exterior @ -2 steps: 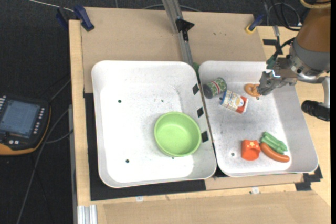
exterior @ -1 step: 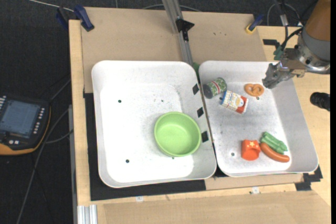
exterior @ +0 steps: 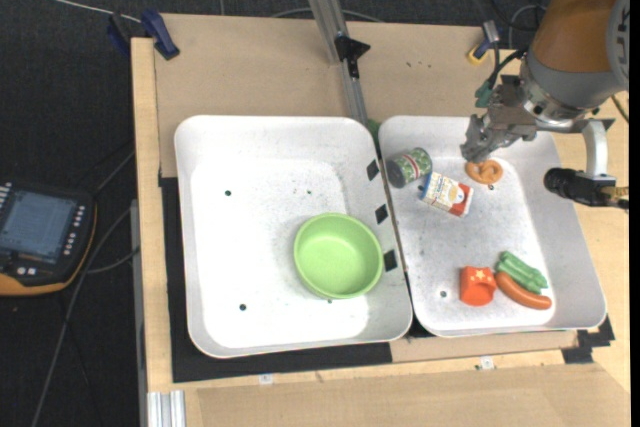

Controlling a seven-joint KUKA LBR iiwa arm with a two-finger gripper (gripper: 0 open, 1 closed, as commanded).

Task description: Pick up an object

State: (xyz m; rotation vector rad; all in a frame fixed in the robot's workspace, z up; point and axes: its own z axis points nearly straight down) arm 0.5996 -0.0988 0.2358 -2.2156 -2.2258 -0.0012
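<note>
My gripper (exterior: 483, 155) hangs low over the back of the right bin (exterior: 570, 235), right above a small orange ring-shaped piece (exterior: 487, 173). To its left lies a green and grey can (exterior: 410, 165) on its side, with a white carton with red end (exterior: 446, 194) just in front of it. Near the bin's front sit a red-orange pepper-like piece (exterior: 477, 285), a green pod (exterior: 522, 270) and an orange sausage-like piece (exterior: 525, 292). The left bin (exterior: 230, 215) holds a green bowl (exterior: 338, 256).
A metal pole (exterior: 325, 5) rises from the bench behind the bins. A black fitting (exterior: 580, 183) juts in at the right bin's right rim. A handheld pendant (exterior: 40, 235) rests off the bench at left. Cables lie on the dark floor behind.
</note>
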